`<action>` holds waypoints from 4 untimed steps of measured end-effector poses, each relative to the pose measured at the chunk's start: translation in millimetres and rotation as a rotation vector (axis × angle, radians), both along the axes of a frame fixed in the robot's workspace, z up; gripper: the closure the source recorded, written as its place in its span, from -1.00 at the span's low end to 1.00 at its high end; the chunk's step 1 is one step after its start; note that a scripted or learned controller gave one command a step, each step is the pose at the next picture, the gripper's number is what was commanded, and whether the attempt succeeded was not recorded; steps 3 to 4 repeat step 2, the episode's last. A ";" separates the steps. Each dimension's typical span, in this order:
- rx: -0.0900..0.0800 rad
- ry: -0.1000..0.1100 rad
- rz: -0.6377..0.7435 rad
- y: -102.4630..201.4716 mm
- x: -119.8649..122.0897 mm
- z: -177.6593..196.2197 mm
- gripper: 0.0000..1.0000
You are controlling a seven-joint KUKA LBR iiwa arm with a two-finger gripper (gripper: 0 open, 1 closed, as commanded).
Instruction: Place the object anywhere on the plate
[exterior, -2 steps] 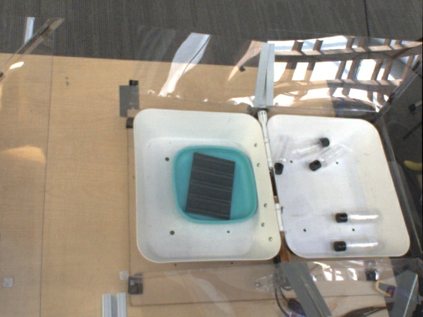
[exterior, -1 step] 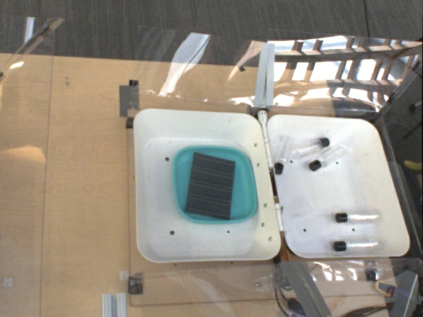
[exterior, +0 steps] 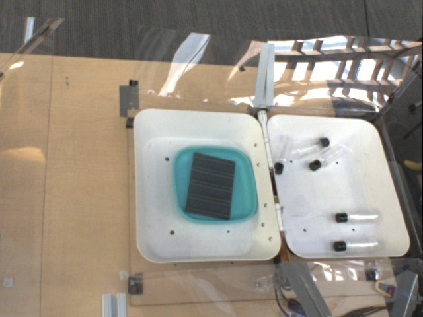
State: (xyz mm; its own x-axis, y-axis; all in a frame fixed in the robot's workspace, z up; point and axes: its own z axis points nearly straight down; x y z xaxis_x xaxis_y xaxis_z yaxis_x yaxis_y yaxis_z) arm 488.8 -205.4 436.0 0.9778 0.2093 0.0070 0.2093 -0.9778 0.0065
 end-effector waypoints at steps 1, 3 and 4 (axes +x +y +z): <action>0.000 0.000 0.000 0.1 0.0 0.0 -1.00; 0.000 0.000 0.000 0.1 0.0 0.0 -1.00; 0.000 0.000 0.000 0.1 0.0 0.0 -1.00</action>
